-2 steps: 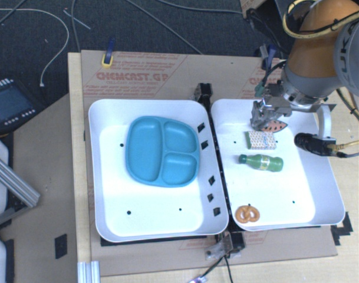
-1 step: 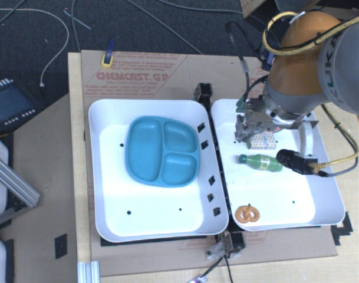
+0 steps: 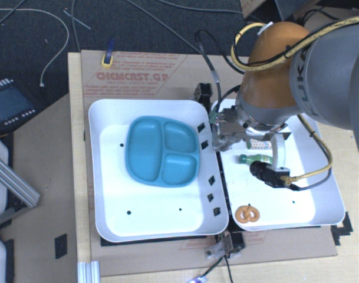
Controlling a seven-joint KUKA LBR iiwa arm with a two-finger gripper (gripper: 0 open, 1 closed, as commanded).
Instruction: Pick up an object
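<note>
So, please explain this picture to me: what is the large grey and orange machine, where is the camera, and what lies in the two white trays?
The machine is a grey robot arm with an orange band, reaching in from the right. One fixed camera looks down on the bench at a slant. The arm's gripper hangs low at the left edge of the right shallow white bin. Whether it holds anything cannot be seen. That bin holds a small tan pretzel-shaped object near its front and a small green object beside the arm. The left shallow white bin holds a blue plastic plate with three compartments.
</note>
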